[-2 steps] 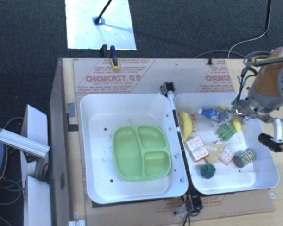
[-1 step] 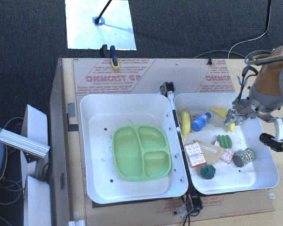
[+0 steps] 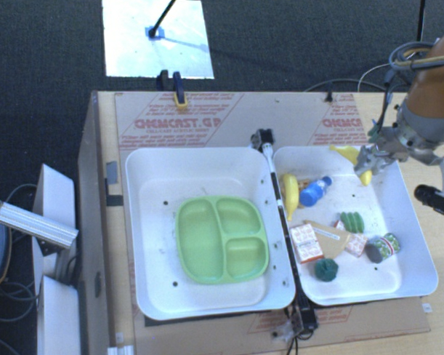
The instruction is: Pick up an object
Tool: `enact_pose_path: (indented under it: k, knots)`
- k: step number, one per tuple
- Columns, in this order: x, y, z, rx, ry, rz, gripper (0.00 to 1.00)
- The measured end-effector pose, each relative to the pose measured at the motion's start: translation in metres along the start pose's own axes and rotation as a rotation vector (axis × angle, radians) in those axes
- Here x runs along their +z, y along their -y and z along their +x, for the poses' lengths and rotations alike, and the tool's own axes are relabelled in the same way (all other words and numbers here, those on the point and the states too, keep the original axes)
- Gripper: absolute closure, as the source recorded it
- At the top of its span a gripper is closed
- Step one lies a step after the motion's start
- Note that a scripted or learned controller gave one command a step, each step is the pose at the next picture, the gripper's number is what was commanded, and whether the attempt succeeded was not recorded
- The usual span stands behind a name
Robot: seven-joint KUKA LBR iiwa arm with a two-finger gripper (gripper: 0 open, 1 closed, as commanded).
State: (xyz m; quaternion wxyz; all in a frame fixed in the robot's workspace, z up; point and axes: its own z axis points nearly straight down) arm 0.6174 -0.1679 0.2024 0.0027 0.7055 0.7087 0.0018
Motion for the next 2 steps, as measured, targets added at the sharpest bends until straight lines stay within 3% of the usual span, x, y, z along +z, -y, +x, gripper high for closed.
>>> enact_pose_path:
  k: [1,2]
  knots:
    - [-0.004,0.017,0.083,0.000,-0.002,0.004,1.00]
    - [-0.026,0.045,0.135,0.000,-0.003,0.006,1.00]
